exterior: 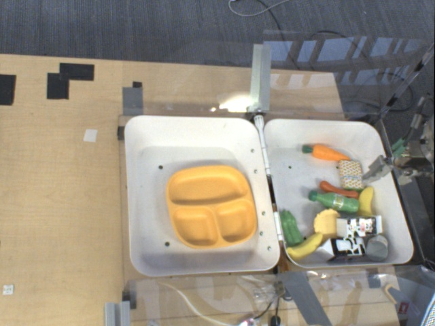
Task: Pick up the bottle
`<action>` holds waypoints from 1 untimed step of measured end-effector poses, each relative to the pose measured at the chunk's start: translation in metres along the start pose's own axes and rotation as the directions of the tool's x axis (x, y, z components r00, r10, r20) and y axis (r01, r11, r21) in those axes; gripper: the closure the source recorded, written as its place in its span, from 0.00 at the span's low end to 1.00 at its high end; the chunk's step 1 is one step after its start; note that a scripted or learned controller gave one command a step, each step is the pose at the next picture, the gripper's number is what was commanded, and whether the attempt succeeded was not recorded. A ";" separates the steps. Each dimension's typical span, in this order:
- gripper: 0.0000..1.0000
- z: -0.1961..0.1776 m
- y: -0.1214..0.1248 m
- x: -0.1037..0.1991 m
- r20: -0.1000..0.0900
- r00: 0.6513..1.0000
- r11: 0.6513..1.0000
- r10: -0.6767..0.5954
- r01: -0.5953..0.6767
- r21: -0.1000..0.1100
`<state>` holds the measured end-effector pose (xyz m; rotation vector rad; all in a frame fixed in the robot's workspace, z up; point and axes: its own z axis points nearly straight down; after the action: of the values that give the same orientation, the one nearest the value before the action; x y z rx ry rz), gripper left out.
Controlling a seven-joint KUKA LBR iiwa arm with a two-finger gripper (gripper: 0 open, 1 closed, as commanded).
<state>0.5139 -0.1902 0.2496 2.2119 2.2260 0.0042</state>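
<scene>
- Claw (378,169) sits at the right bin's (307,129) right rim, just beside the patterned card (350,173). Fingers look like one grey wedge from here; can't tell if they're apart or together. Nothing seen between them.
- Arm comes in from the rt edge, low over the rim.
- Target as I read it: green bottle (334,201), lying on its side, mid-bin, below-left of the claw, near but not touching it.
- It's crowded: red pepper (337,189) touching along its upper side, small banana (366,200) at its rt end, yellow chunk (326,221) just below.
- W/ that clutter I'd go for the body's middle, fingers set across the short axis, one into the gap on each long side.
- Pepper side is tight, so I'd expect to nudge it; descend slow, straight down.
- Risk: round body rolls out, or pepper gets pinched along w/ it.
- Carrot (325,153) and the other green item (290,226) are well apart, no concern.
- Left bin (143,202) holds the orange tray (211,204); not involved.
</scene>
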 end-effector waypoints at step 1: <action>0.00 0.126 -0.025 0.091 -0.001 0.999 0.999 -0.038 0.038 0.002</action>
<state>0.4891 -0.0996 0.1231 2.1708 2.2695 0.0029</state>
